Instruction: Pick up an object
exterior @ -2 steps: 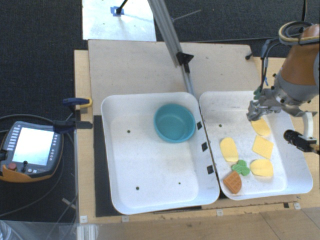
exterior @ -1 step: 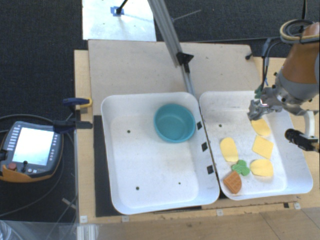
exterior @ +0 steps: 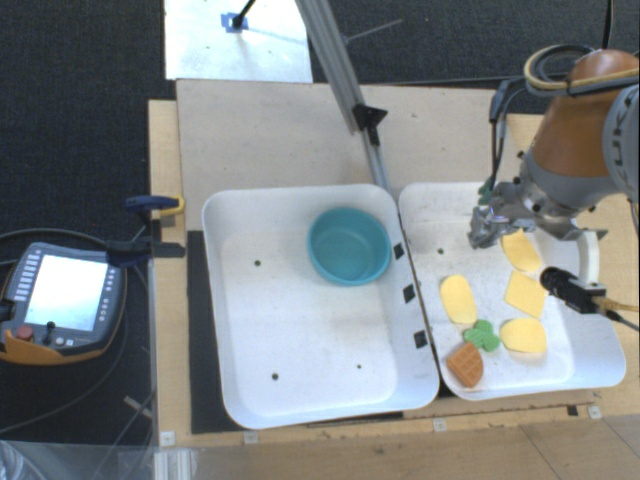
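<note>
Gripper low over right bin, just beside upper yellow piece, likely lining up grasp. Cannot tell gripper state. More yellow pieces, green piece, orange waffle piece clustered there; teal bowl in left bin.

The arm reaches in from the right, gripper pointing down.

The claw hangs over the right bin, near yellow pieces (one green piece and one orange piece lie there too); the left bin holds a teal bowl.
</note>
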